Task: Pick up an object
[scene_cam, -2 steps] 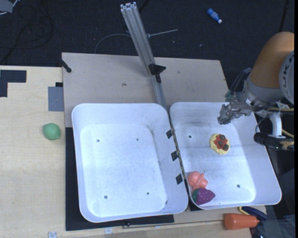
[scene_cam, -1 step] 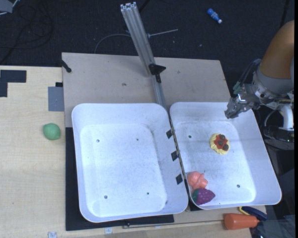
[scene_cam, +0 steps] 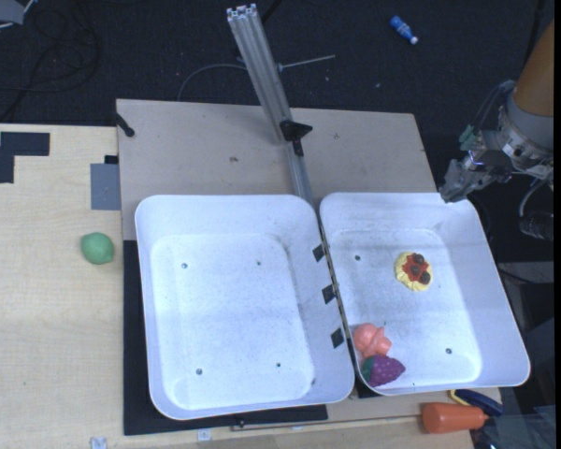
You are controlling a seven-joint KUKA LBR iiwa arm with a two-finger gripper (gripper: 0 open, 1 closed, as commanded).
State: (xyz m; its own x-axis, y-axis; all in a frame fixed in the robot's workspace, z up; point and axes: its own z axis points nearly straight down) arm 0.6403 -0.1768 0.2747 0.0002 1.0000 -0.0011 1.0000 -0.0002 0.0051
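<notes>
Dark floor with loose cables is running along the back, and the pale bench is carrying two shallow white bins, the left bin (scene_cam: 226,307) sitting next to the right bin (scene_cam: 421,293). Your gripper (scene_cam: 456,183) is hanging just outside the right bin's far right corner, well apart from everything inside, and honestly I can't tell what state it's in from this angle. Your likely targets are all lying in the right bin: a yellow and red round piece (scene_cam: 414,270) out toward the middle, and an orange toy (scene_cam: 370,339) touching a purple grape bunch (scene_cam: 384,369) near the front left corner, close to the wall. I'm guessing they're light plastic play food, stiff and a bit slippery. The round one is looking easiest, flat with no real long axis, so pinching straight across it should be working. The orange and purple pair is running roughly front to back.
</notes>
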